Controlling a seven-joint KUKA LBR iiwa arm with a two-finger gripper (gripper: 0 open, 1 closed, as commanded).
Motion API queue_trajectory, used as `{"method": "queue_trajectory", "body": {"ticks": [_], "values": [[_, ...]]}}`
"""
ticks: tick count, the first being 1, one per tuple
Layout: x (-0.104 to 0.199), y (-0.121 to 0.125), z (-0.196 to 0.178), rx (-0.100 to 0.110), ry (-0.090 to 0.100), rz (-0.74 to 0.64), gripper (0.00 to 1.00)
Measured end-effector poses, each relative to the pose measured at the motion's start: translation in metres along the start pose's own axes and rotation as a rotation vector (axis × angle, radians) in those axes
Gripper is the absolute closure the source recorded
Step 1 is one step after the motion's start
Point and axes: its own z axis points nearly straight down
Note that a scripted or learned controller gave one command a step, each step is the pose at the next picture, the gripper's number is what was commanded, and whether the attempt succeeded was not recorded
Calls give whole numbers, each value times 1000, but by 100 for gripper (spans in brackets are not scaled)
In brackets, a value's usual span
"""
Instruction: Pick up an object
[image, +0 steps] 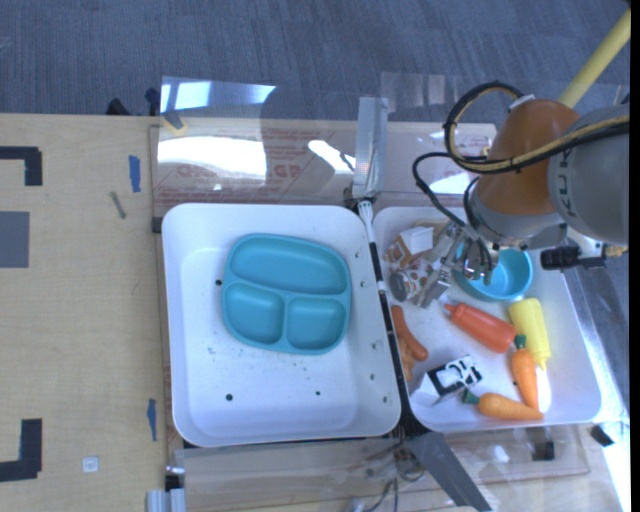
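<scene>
We see the tool (440, 283) low in the right white bin (580, 400), beside a crumpled brown-and-white packet (410, 250); we cannot tell how it is set or whether it has hold of anything. To grasp well, we would centre it over one item, say the red-orange plastic bottle (480, 323) just beyond it, clear of the small blue bowl (508, 275). The grey arm (590, 190) reaches in, wrist angled downward.

A single camera hangs fixed above the surface (70, 300), tilted slightly as it looks down. The left bin (190, 400) sits mid-frame, the right bin (585, 385) beside it toward the edge where the arm (570, 180) enters. Both bins are taken in from fairly close.
</scene>
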Motion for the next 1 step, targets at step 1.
{"method": "queue_trajectory", "body": {"ticks": [1], "values": [[30,-48,-1,-4,5,50,0]]}}
